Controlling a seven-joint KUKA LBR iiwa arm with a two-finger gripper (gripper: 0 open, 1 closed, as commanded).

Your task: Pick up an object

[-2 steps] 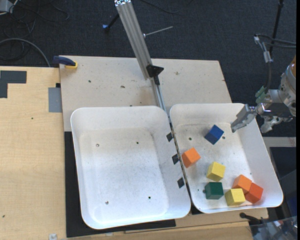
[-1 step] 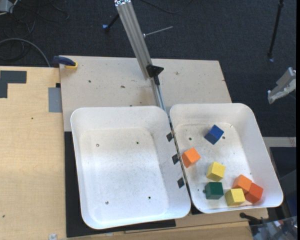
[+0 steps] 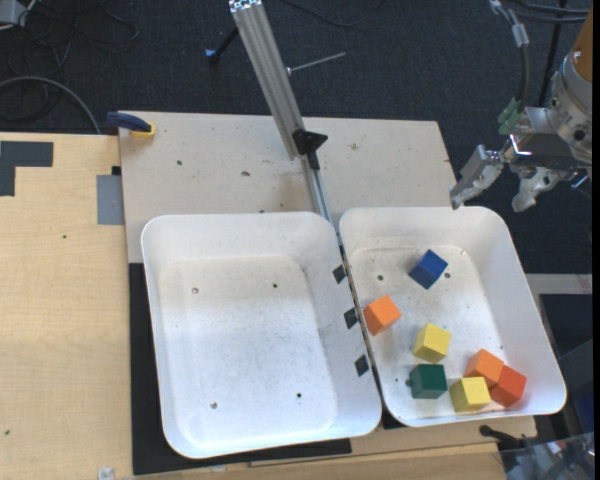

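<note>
My gripper [image 3: 498, 186] hangs at the upper right, above the far right corner of the right bin [image 3: 528, 298]. Its two fingers are spread apart with nothing between them. In the right bin lie several small blocks: a blue cube [image 3: 429, 268] nearest the gripper, an orange cube [image 3: 382, 314] by the divider, a yellow cube [image 3: 432, 342], and a dark green cube [image 3: 428, 380]. Near the front right corner sit another yellow cube [image 3: 469, 394], an orange block [image 3: 485, 365] and a red-orange block [image 3: 510, 384], packed together.
The left bin [image 3: 180, 238] is beside the right one, with small black clips [image 3: 351, 317] along the shared edge. A slanted aluminium bar [image 3: 275, 78] rises from behind the bins. A light wooden board [image 3: 40, 298] lies at the left.
</note>
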